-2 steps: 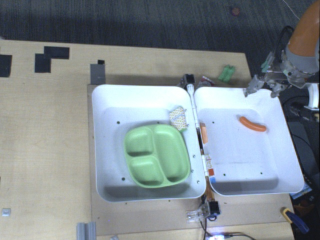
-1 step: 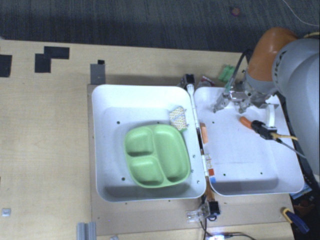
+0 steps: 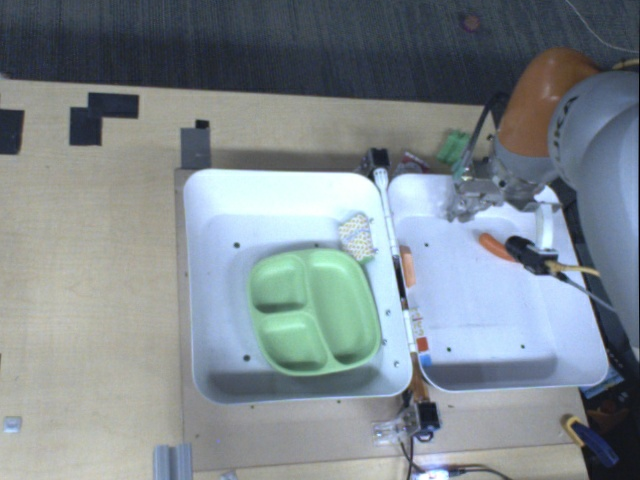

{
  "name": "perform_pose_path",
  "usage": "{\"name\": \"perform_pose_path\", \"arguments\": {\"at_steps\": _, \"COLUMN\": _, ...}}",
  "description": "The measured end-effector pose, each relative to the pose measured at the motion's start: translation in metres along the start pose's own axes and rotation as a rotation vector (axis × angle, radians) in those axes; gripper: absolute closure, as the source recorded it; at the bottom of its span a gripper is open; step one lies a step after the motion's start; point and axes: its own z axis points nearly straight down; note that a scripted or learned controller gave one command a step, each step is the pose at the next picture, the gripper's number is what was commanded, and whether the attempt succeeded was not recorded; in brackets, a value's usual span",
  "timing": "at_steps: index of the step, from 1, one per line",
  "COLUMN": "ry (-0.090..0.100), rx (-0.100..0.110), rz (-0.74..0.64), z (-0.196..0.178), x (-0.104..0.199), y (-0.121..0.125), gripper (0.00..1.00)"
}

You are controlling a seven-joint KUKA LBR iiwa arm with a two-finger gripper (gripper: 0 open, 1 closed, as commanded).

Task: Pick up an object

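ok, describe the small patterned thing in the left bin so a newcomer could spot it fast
Start at the left white bin, the one holding the green divided plate. Go to the plate's upper right corner, close to the wall shared with the right bin. The small crumpled piece there is pale with a speckled pattern, unlike the plain green plate beside it.

Two white bins are counted on the table: the left bin (image 3: 205,268) and the right bin (image 3: 480,358). In the left bin, one green tray (image 3: 312,311) with three compartments and one small patterned piece (image 3: 356,234) are seen. In the right bin, one orange-handled tool (image 3: 512,249) is counted. One arm (image 3: 590,118) is present.
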Motion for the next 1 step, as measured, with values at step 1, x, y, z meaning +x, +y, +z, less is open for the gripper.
{"name": "perform_pose_path", "arguments": {"at_steps": 1, "ry": -0.002, "rx": 0.003, "rz": 0.005, "z": -0.0914, "x": -0.0854, "y": -0.0014, "gripper": 1.00}}
